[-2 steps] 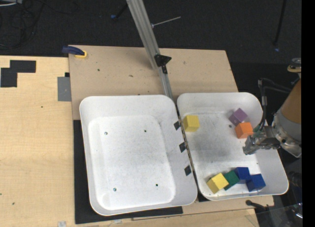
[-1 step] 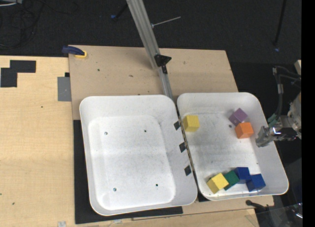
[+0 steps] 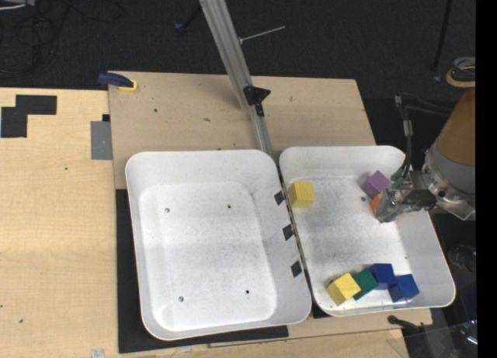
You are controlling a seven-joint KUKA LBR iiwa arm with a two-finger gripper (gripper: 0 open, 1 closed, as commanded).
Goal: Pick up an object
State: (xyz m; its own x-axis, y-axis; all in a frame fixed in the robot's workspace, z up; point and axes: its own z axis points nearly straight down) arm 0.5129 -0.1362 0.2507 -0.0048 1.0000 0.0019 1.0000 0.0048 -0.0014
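My gripper [image 3: 390, 204] hangs low over the right side of the right bin [image 3: 342, 158]. A purple block [image 3: 377, 182] lies just up and left of it. A small orange block [image 3: 377, 203] sits right against the gripper's tip, partly hidden by it. Whether the orange block is gripped is unclear. A yellow block [image 3: 301, 193] rests near the bin's left wall. At the bin's front lies a cluster: a yellow block [image 3: 341, 289], a green block [image 3: 365, 280] and two blue blocks [image 3: 383, 272] [image 3: 403, 287].
The left bin [image 3: 140, 170] stands beside the right one, joined by black clips [image 3: 286, 231]. A slanted aluminium rail [image 3: 231, 53] rises behind the bins. The arm's grey and orange body [image 3: 458, 147] stands at the right edge.
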